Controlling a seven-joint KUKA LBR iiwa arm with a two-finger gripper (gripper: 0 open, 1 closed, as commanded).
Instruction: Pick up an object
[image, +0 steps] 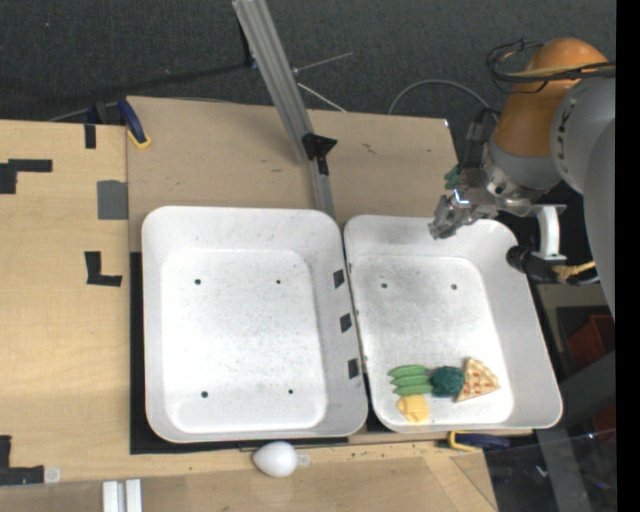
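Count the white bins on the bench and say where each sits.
2. The left bin sits mid-bench; the right bin adjoins it, holding small toy foods in its near corner.

- Light: even, diffuse, moderately bright, from overhead; exact source cannot be told
- Brightest areas: left bin (240, 315) and right bin (455, 320), near-white yet speckle texture retained, no blown-out patches
- Glare: soft sheen on the orange band (540, 95) of the arm; faint shine on the slanted metal rail (285, 95)
- Shadows: soft, short; thin dark edge under the bin rims, small shadow beneath the gripper (448, 222)
- Dark zones: grey floor (120, 45) at top, murky, low detail
- Sharpness: moderate, slightly grainy; small toys (440, 382) soft-edged
- Distortion: none evident at the edges
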